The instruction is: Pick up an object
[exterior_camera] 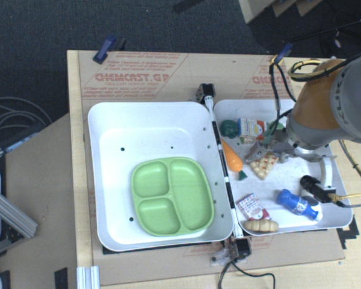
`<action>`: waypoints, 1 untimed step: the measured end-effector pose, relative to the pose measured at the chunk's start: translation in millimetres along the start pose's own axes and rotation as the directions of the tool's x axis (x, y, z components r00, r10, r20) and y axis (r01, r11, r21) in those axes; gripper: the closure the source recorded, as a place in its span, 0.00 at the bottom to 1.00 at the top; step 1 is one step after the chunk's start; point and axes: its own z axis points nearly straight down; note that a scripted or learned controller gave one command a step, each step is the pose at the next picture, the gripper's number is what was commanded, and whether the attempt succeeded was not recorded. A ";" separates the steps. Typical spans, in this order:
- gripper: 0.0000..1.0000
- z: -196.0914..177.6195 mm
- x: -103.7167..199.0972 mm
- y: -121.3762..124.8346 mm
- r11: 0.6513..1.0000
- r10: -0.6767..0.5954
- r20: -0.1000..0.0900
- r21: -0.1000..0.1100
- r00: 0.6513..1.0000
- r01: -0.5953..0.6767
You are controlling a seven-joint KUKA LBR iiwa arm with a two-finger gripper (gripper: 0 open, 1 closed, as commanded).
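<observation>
My gripper [263,151] hangs low in the right bin [343,221], near its middle, with the grey arm and its orange band reaching in from the right. Directly under and in front of it lies a tan waffle-patterned piece [262,166]; whether the gripper touches it is unclear. An orange carrot [231,155] lies to the left by the bin's wall. Behind the gripper sit a teal green object [230,127] and a small printed packet [251,127]. Toward the front lie a blue bottle [297,203], a red-and-white packet [251,205] and a tan peanut-shaped piece [262,225].
The left bin [108,137] holds a green divided plate [170,195] in its front half. A black divider clip [207,91] sits where the two bins meet at the back. Yellow and black cables loop above the arm at the right.
</observation>
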 end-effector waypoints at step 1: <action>1.00 -15.0 0.2 3.8 1.000 0.000 0.001 -0.011 1.000 0.000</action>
